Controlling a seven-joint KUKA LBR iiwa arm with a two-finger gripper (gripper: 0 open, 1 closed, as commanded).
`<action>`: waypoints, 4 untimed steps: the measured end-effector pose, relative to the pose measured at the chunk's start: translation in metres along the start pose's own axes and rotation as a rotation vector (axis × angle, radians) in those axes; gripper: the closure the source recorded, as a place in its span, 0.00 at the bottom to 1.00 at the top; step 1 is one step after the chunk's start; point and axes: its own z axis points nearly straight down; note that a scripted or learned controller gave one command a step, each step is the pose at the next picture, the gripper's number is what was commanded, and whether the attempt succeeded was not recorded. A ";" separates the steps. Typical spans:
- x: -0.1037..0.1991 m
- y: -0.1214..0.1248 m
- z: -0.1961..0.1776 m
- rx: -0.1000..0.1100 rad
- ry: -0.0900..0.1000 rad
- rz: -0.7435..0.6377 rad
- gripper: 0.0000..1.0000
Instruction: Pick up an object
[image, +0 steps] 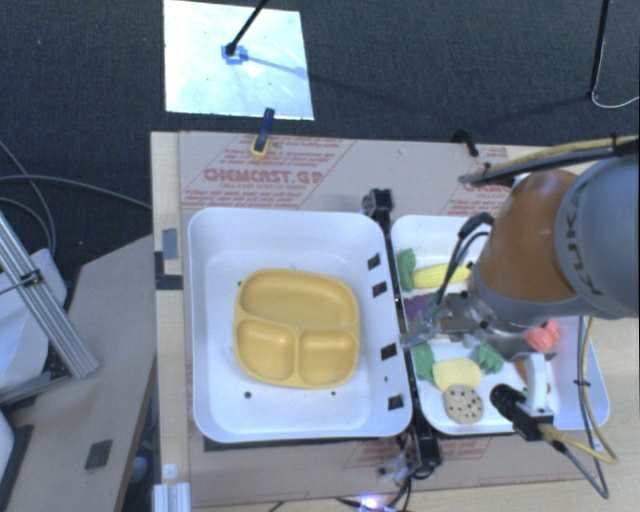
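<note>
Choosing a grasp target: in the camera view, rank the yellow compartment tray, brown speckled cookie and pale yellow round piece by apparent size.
1. Yellow compartment tray, largest by far.
2-3. Pale yellow round piece and brown speckled cookie: too alike to rank.

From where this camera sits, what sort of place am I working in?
Probably a robotics lab test bench, not a real kitchen: two white bins sit on a protective-film-covered board, toy food fills the right bin, and cables trail over dark carpet.
</note>
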 end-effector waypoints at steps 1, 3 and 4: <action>-0.096 0.000 0.023 0.000 -0.002 0.003 0.00; -0.006 0.046 -0.028 -0.004 0.002 -0.012 0.00; -0.079 0.011 0.067 0.008 0.000 0.002 0.00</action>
